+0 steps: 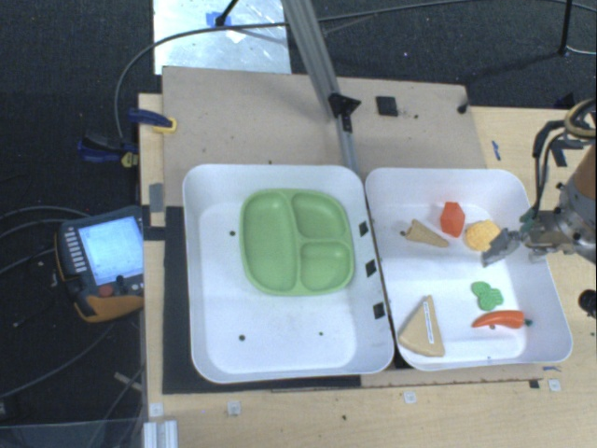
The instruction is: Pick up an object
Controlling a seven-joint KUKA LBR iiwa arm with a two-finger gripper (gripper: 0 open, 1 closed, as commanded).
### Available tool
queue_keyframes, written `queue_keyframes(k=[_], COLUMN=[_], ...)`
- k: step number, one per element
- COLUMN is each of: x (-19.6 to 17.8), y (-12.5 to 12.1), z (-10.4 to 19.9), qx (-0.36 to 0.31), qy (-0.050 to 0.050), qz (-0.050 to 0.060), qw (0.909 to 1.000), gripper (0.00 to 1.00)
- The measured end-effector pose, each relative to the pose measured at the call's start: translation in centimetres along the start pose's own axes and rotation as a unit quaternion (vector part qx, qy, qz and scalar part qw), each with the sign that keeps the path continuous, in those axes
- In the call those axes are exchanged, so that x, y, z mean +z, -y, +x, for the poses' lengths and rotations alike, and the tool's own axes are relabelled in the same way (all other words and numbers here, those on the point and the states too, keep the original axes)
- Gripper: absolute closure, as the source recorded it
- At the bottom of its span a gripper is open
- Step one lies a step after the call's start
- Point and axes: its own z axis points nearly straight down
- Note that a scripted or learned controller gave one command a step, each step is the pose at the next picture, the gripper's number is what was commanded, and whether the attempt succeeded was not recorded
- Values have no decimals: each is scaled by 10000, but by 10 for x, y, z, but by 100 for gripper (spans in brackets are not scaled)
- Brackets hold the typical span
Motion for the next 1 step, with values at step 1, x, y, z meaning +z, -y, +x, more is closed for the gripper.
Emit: queue_keyframes(k=[1], x=[43], y=[3], z=[6], qx=[1], qy=[0], qz=[1], qw=[10000], gripper=[0])
